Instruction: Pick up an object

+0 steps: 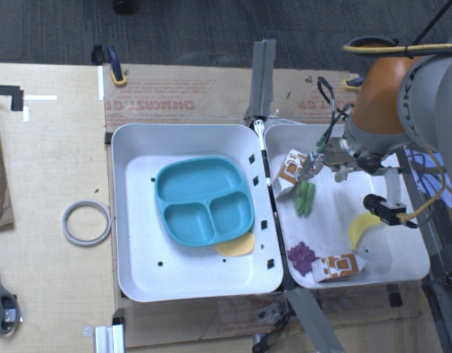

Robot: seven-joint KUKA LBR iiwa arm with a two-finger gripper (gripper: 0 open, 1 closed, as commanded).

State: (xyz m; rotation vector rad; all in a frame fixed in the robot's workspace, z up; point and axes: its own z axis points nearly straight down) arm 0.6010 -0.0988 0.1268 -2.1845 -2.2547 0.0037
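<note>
My gripper [312, 167] hangs low in the right bin [402, 267], near its back left corner. It is right beside a small white and orange carton [290, 167] and may be touching it. Just below it lies a green pepper [305, 197]. A yellow banana [361, 228] rests further right. At the front of the bin a purple bunch of grapes [302, 256] lies next to a second white and orange carton [336, 268]. The grey arm with its orange band [380, 94] reaches in from the right.
The left bin [130, 271] holds a blue divided plate [203, 201] with a yellow piece [237, 246] sticking out from under its front edge. On the bench to the left are a grey tape ring [87, 222] and scissors [1, 311].
</note>
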